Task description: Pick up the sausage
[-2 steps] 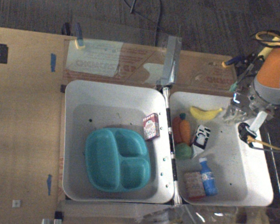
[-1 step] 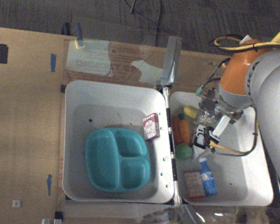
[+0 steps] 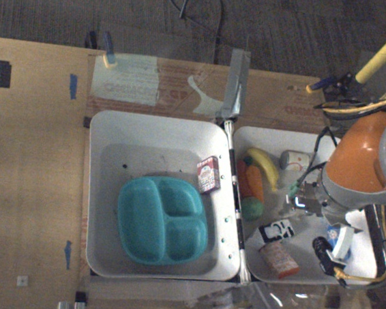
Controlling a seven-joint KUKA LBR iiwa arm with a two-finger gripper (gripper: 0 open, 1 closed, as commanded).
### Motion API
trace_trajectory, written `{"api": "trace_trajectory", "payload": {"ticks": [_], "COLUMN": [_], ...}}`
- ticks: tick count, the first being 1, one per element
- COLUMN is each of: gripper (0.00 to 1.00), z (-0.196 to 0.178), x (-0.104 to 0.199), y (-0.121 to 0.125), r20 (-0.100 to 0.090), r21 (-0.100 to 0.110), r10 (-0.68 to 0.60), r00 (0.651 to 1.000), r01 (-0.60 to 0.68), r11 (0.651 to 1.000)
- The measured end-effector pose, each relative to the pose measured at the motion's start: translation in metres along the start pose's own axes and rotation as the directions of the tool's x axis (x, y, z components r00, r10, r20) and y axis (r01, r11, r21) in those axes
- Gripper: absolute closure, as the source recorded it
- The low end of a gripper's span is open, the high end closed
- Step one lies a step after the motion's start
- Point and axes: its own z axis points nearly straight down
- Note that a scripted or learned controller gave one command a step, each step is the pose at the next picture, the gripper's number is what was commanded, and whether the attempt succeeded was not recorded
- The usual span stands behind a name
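Observation:
The sausage [image 3: 241,174] looks like a short dark red piece lying against the left wall of the right bin [image 3: 303,277], pressed beside an orange carrot [image 3: 255,184]. My gripper [image 3: 300,200] hangs over the middle of the right bin, to the right of the sausage and apart from it, under the orange wrist band. Nothing shows between its tips. The arm covers the bin's right part.
Near the sausage lie a yellow banana [image 3: 264,164], a green round item [image 3: 252,207], a black-and-white item [image 3: 277,230], a reddish cylinder [image 3: 280,260] and a pale can [image 3: 294,160]. The left bin [image 3: 105,141] holds a teal divided plate [image 3: 163,219] and a small red box [image 3: 208,174].

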Motion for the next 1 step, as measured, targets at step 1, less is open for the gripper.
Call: {"api": "trace_trajectory", "payload": {"ticks": [1], "gripper": [1.0], "z": [0.0113], "x": [-0.0051], "y": [-0.0094], "r20": [0.001], "r21": [-0.011], "r10": [-0.161], "r00": [0.987], "r01": [0.161], "r11": [0.987]}}
